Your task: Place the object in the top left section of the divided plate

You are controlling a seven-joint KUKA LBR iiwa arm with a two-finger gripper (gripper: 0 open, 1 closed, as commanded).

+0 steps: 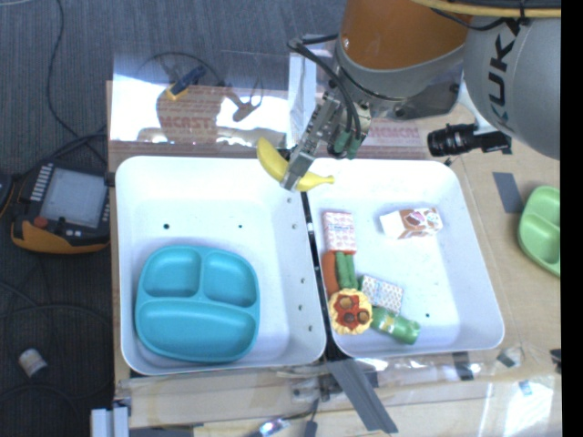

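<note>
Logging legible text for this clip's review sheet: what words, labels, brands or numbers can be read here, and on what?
"KU": large dark letters on the grey arm, cut off by the frame edge.
Red lettering on the cardboard sheet behind the bins: too blurred to read.
Print on the small packets, one white and one pink: too small to read.

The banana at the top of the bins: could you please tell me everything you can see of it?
The banana is a small, curved yellow toy, smooth and plastic-looking. It sits between the fingers of the gripper, which hide its middle; its thicker end points up-left, its thin tip sticks out to the right. It appears lifted, above the back of the divider between the two white bins, not on the blue divided plate lying in the left bin.
</note>
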